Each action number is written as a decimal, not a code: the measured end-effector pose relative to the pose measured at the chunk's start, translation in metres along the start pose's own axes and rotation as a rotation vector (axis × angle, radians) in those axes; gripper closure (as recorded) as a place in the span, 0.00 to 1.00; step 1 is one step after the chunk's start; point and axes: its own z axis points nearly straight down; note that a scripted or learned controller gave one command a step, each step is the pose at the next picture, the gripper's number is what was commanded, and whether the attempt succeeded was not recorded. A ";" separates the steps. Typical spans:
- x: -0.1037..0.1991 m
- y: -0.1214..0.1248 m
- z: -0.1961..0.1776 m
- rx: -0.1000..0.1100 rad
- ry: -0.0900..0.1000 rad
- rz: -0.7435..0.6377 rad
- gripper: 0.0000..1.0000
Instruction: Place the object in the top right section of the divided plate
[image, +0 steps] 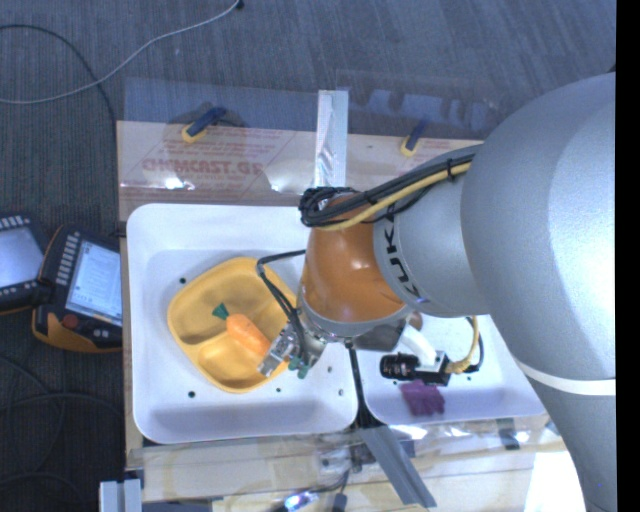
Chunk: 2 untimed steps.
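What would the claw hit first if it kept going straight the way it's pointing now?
Most likely the yellow divided plate. The claw points down and left over the plate's near right edge, close to the orange carrot-like piece. Depth is unclear, so plate rim or carrot could come first.

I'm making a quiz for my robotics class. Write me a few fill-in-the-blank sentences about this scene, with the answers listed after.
1. The divided plate is coloured ____.
2. The plate lies in the ____ white bin of the camera view.
3. The carrot on the plate has an orange body and a ____ top.
4. The small object in the other bin is coloured ____.

Missing words: yellow; left; green; purple
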 end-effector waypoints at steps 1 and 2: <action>-0.020 0.062 0.007 -0.006 -0.003 0.230 1.00; -0.020 0.082 -0.001 0.032 0.015 0.510 1.00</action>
